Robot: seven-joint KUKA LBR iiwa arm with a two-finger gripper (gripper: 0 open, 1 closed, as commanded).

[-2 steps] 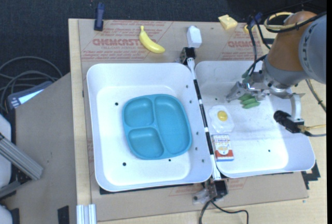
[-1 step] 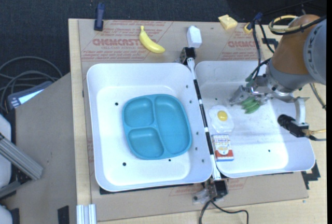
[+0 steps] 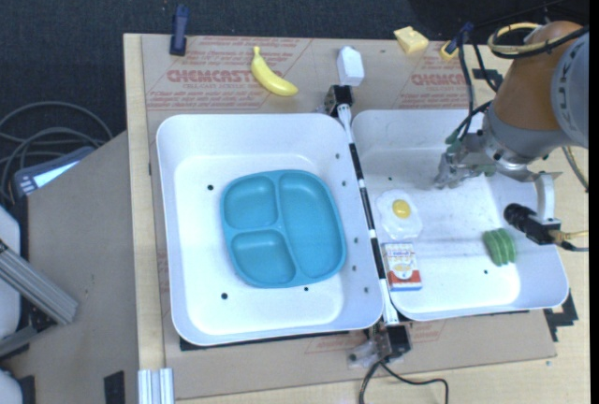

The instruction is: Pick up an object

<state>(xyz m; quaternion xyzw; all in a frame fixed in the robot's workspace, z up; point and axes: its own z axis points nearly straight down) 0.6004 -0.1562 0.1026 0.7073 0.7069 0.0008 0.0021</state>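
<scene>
The tool hangs over the right bin — whether spread or pressed together, I cannot tell.

A robotics lab: taped cardboard bench, twin white bins, loose cables, dark carpet.

Glossy white plastic bins, smooth matt blue plastic tray, printed brown cardboard bench top
</scene>
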